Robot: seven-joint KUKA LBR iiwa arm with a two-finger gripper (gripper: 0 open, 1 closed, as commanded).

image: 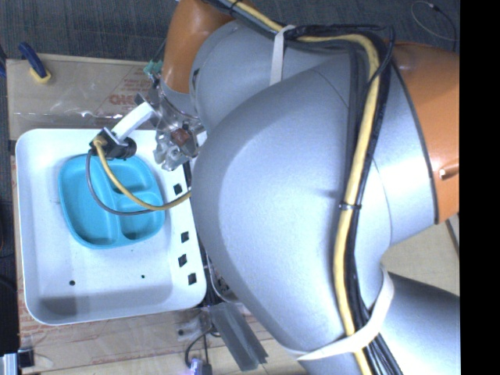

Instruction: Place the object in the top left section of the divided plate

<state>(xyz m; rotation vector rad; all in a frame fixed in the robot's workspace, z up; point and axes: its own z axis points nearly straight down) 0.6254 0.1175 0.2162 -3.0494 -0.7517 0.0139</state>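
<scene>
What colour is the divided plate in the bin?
Light blue. The divided plate shows best in the camera view, lying in the white bin.

One fixed overhead camera looks slantwise down, close behind the arm (312,186).

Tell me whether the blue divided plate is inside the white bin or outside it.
Inside. The blue divided plate lies flat on the floor of the left white bin, with the bin's raised white rim showing around it.

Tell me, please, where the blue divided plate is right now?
The blue divided plate lies in the left white bin, in its upper half, just left of the gripper and partly crossed by a yellow cable.
</scene>
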